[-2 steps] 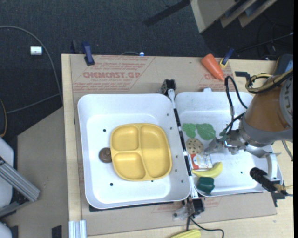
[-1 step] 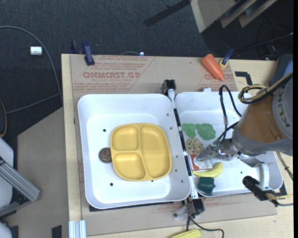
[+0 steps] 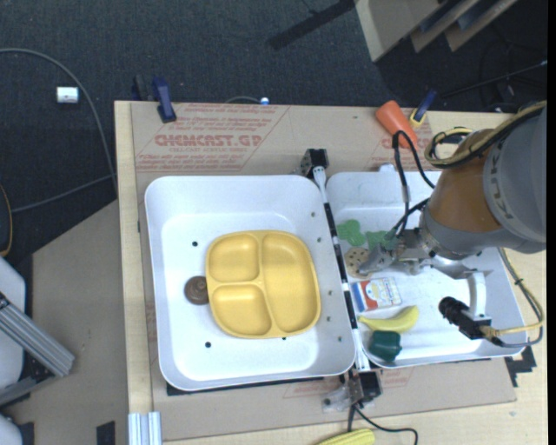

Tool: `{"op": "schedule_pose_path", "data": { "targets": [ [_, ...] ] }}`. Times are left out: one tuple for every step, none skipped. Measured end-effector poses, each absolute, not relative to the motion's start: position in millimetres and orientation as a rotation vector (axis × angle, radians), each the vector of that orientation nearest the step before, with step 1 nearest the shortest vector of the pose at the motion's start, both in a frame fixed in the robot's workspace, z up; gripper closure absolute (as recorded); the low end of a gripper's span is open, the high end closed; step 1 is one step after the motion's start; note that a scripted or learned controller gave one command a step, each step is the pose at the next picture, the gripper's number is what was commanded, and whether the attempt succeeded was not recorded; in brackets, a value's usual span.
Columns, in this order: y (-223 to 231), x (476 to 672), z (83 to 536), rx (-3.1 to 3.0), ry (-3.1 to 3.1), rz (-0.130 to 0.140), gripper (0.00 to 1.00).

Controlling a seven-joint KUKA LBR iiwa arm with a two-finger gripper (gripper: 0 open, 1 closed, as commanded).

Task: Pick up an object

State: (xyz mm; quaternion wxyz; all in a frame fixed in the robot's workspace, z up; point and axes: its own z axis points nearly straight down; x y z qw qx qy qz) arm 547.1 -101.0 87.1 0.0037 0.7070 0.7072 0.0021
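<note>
A robotics lab: cardboard-topped bench (image 3: 217, 130), clamps (image 3: 162, 98), loose cables (image 3: 52, 65), and carpet floor (image 3: 69, 26).

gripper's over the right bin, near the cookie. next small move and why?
Probably a short straight descent. The gripper hangs in the right bin over the speckled cookie, beside the green piece; nothing shows between its fingers, and banana and card lie further off.

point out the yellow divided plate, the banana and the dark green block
yellow divided plate (image 3: 262, 284): camera view, on the ridge where its compartments meet
banana (image 3: 391, 319): camera view, on the middle of its curved body
dark green block (image 3: 384, 346): camera view, on its top face
</note>
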Motion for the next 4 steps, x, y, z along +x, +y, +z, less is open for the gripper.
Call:
{"op": "schedule_pose_path", "data": {
  "targets": [
    [-148.1,597.4,86.7,2.218,2.217,0.004,0.0],
    [-129.6,655.3,86.2,2.217,2.221,0.004,0.0],
    [-160.8,652.0,86.0,2.217,2.218,0.001,0.0],
    [-113.6,652.8,86.4,2.219,2.223,0.003,0.0]
  ]
}}
